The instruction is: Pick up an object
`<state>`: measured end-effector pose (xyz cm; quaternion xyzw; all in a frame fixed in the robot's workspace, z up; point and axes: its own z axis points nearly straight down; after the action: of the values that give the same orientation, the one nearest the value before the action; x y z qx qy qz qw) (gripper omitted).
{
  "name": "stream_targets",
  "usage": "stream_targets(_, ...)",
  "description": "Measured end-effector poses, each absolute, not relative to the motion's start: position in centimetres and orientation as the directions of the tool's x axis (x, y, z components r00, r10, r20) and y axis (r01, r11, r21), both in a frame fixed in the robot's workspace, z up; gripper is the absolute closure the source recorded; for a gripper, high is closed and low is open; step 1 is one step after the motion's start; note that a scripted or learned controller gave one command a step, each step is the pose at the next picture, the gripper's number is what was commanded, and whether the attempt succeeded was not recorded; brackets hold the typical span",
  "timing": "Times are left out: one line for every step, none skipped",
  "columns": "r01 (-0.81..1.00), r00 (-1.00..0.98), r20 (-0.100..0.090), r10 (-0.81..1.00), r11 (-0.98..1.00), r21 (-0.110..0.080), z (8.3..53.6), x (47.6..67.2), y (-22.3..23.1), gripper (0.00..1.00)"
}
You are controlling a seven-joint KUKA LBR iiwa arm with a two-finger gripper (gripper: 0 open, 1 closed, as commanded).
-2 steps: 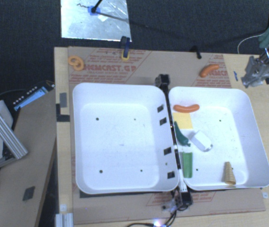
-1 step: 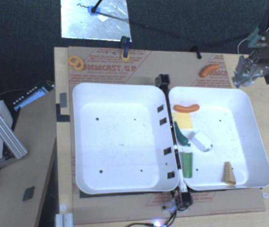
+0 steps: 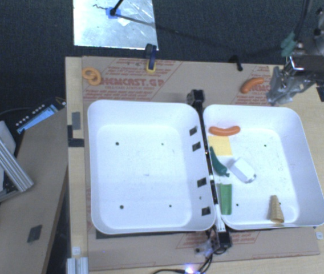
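Observation:
My gripper (image 3: 279, 91) hangs above the bench's back right, just beyond the far rim of the right bin (image 3: 307, 170). Nothing shows between its fingers. Inside the right bin lie an orange sausage (image 3: 224, 131), a yellow square (image 3: 221, 147), a teal piece (image 3: 217, 162), a white block (image 3: 242, 170), a green bar (image 3: 225, 198) and a tan cone (image 3: 275, 209). Another orange sausage (image 3: 251, 85) rests on the cardboard left of the gripper, outside the bins.
The left bin (image 3: 93, 170) sits beside the right one, joined by a black-clipped divider (image 3: 199, 147). An orange ring (image 3: 91, 76) and a yellow-blue clamp (image 3: 150, 58) lie on the cardboard at the back. A metal plate (image 3: 114, 16) lies beyond.

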<state>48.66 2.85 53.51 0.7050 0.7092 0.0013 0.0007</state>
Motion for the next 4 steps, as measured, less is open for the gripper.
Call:
stream_targets(1.000, -0.005, 0.001, 1.000, 0.005, 0.003, 53.5, 48.6, 4.4, 1.00)
stream_targets(1.000, 0.000, -0.001, 1.000, 0.000, 0.005, 53.4, 57.8, 3.3, 1.00)
stream_targets(1.000, -0.008, 0.002, 1.000, 0.008, 0.002, 53.5, 49.5, 7.3, 1.00)
stream_targets(1.000, -0.006, 0.001, 1.000, 0.006, 0.002, 53.5, 48.6, 9.5, 1.00)
